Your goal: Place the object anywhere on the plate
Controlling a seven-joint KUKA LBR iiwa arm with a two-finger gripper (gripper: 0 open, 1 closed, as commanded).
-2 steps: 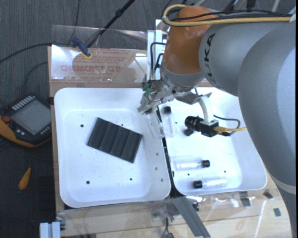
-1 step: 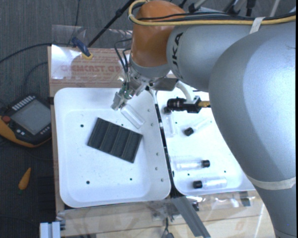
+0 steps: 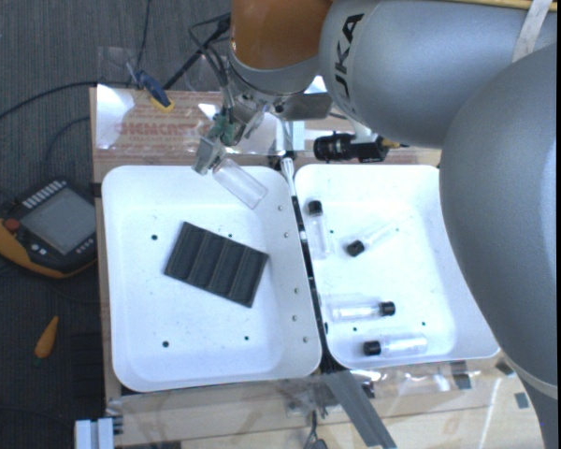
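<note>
A dark ribbed rectangular plate (image 3: pixel 215 264) lies flat in the middle of the left bin (image 3: pixel 140 344). My gripper (image 3: pixel 210 155) hangs over that bin's back rim, at the end of the orange-banded wrist. A clear vial (image 3: pixel 240 184) sticks out from the fingertips, slanting down to the right, and the fingers are shut on its upper end. The vial hangs above the bin's back wall, a short way behind the plate and apart from it.
The right bin (image 3: pixel 449 279) holds several clear vials with black caps, such as one (image 3: pixel 360 309) near the front. The ridge where the two bins meet (image 3: pixel 304 269) runs between them. A teach pendant (image 3: pixel 47 227) lies left of the bench. The grey arm covers the right side.
</note>
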